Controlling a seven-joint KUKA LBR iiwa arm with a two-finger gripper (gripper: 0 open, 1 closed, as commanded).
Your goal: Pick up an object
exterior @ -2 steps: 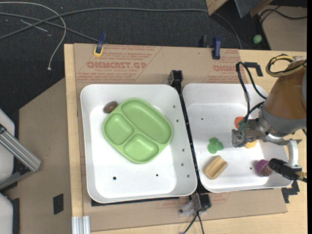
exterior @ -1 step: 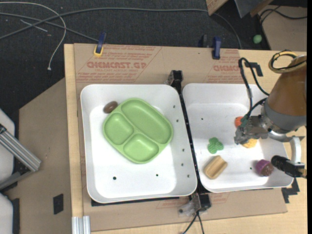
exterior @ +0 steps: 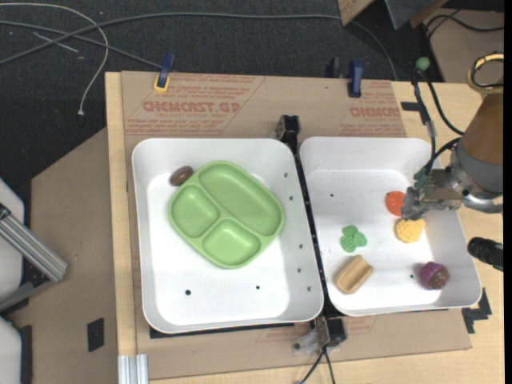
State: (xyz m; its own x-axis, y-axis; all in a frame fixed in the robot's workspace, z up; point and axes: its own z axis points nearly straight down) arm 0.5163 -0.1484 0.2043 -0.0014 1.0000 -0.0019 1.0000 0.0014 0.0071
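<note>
Where fingers blur, gripper perhaps touching orange object.

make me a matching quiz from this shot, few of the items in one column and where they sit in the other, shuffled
Things:
1. green tray
2. brown nut
3. purple toy
4. tan bread roll

Places:
A. right bin, near corner on the arm's side
B. middle of the left bin
C. left bin, at the tray's far left edge
D. right bin, just below the small green leafy toy

Pairs: 1-B, 2-C, 3-A, 4-D
</note>
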